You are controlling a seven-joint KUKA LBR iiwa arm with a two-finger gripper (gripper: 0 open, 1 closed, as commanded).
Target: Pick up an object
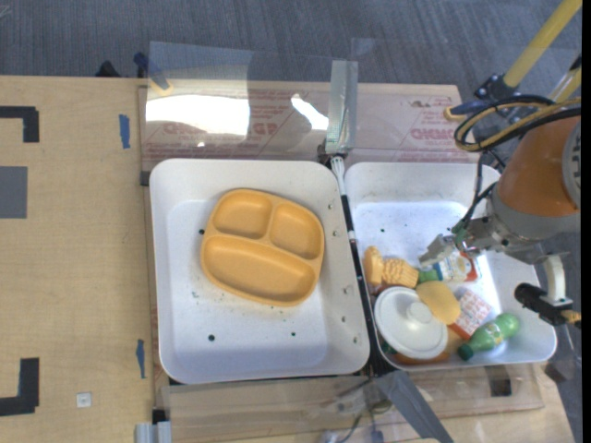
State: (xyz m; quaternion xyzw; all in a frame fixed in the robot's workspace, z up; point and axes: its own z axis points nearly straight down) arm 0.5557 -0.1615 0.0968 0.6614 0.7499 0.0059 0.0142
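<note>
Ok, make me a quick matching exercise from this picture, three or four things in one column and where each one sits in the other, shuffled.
Things:
1. orange divided plate
2. white lidded bowl
3. green bottle
4. gripper

Places:
A. near right corner of the right bin
B. middle of the left bin
C. over the middle of the right bin
D. near left corner of the right bin

Pairs: 1-B, 2-D, 3-A, 4-C
</note>
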